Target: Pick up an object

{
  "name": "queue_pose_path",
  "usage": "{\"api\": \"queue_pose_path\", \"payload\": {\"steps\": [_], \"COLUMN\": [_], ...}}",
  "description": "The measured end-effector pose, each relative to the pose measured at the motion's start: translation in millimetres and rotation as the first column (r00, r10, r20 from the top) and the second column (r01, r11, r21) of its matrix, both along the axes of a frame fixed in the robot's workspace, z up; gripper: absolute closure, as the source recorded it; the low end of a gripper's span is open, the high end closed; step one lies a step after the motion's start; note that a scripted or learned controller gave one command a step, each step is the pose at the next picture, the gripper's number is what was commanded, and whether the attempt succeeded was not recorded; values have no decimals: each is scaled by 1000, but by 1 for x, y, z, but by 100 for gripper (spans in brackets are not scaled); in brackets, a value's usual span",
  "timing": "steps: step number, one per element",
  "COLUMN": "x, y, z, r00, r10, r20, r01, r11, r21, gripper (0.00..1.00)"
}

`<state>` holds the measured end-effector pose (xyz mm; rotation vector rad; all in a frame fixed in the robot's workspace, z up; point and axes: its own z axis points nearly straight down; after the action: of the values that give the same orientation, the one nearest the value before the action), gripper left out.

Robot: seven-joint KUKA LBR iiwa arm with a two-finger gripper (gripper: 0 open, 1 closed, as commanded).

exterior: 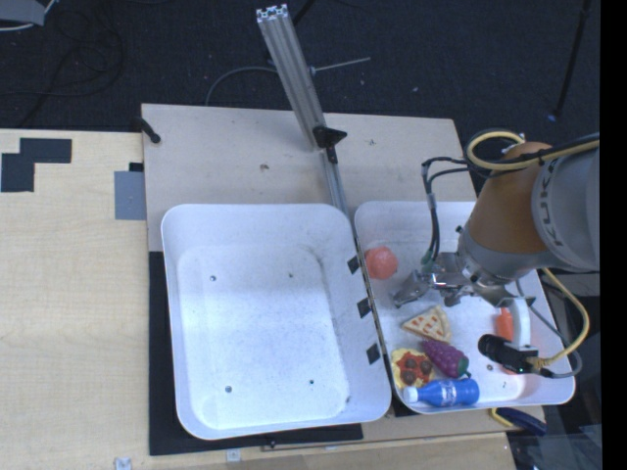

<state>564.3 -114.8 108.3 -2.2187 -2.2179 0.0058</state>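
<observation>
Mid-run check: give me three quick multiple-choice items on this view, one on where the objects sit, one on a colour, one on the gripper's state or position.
1. Which bin holds the objects?
A. the left bin
B. the right bin
C. both bins equally

2. What colour is the ball?
A. red-pink
B. green
C. black

3. Where is the gripper?
A. over the left bin
B. off the bench
C. over the right bin, above the pizza slice

Answers:
1 B: the ball, pizza slice, grapes and blue bottle all lie in the right bin.
2 A: it shows red-pink by the bin's left wall.
3 C: the gripper hangs there with nothing visibly between its fingers.
</observation>
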Motion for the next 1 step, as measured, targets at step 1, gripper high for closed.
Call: {"api": "queue_pose_path", "payload": {"steps": [1], "x": [0], "y": [0], "z": [-17], "r00": [1000], "r10": [1], "r20": [5], "r01": [-1], "r11": [1000], "r21": [-1], "gripper": [0]}}
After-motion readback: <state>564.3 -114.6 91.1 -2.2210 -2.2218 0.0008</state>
